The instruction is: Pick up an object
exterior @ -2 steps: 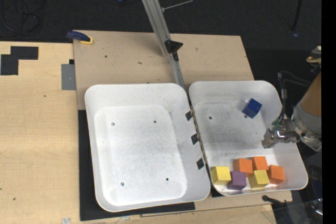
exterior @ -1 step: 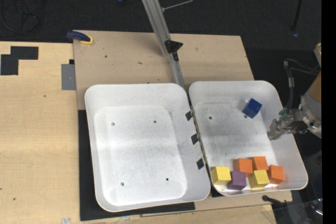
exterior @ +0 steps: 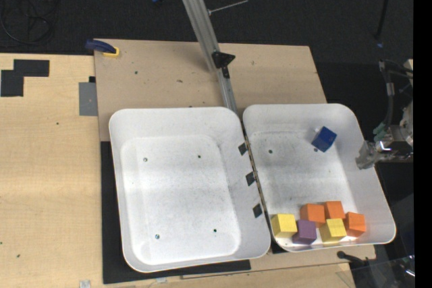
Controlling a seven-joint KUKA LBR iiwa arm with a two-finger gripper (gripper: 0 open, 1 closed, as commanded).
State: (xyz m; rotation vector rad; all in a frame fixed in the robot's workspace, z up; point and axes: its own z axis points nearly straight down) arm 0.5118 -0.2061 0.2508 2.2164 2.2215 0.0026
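Bins: two shallow white bins side by side in the lower half of the frame, the left bin [exterior: 135,138] and the right bin [exterior: 297,118], touching along their inner edges.
Clips: three small dark clips [exterior: 250,178] sit along the seam between the bins.
Left bin contents: bare white floor with faint grey speckling and a few small dark dots.
Blocks, total: seven, all in the right bin.
Blue: one blue block [exterior: 324,138], alone in the upper right part of the right bin, well apart from the rest.
Orange: three orange blocks [exterior: 313,213], grouped at the bin's lower edge.
Yellow: two yellow blocks [exterior: 285,223], one at the left end of the cluster, one further right among the orange ones.
Purple: one purple block [exterior: 307,231], between the two yellow blocks, touching its neighbours.
Cluster: the six non-blue blocks lie packed together at the lower right of the frame.
Arm: the gripper [exterior: 378,153] shows at the right edge of the frame, just outside the right bin's right rim, near the level of the blue block.
Claw state: cannot be told; nothing is seen between its fingers.
Bench: a wooden bench [exterior: 169,77] bears the bins; one metal rail [exterior: 199,10] slants from the top centre down to the bins.
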